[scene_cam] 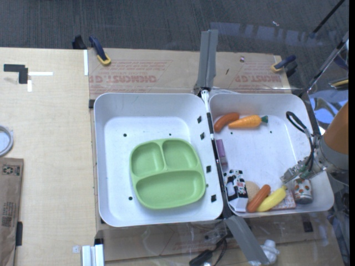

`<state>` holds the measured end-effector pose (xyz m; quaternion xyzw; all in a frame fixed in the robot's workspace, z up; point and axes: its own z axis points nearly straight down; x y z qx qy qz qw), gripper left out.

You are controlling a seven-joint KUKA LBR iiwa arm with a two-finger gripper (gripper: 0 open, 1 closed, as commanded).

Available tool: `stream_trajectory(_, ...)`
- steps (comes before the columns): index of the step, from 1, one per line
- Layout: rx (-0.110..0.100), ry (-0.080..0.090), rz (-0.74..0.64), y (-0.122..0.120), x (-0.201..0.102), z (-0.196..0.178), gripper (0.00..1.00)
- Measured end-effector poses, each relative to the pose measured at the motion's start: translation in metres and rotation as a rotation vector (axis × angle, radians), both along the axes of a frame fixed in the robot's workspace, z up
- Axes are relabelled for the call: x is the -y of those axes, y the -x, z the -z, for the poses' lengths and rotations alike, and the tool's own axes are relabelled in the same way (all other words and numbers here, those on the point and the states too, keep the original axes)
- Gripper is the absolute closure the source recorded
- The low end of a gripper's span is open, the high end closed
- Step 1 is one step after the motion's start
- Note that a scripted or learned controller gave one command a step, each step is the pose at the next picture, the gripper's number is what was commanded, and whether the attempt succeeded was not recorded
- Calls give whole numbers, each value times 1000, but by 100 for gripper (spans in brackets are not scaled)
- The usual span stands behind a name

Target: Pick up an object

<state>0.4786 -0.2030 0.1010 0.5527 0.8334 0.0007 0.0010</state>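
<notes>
Crowding is the risk: gripper [294, 173], finger state unclear at this res, sits low in right bin [277, 101] just above small can [303, 191] w/ banana [273, 199] adjacent; could nudge, not grab.

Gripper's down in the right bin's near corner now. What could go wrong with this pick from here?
1. The gripper sits low in the right bin's near-right corner, close to the wall; it may scrape it.
2. The small can, the yellow toy and the orange sausage-like toy crowd together there, so closing may nudge or pinch the wrong one.
3. The items lie on a flat card, which could shift.
</notes>
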Motion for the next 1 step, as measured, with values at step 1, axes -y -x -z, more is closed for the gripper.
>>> stream_trajectory(1,0,0,-1,0,0,0,0)
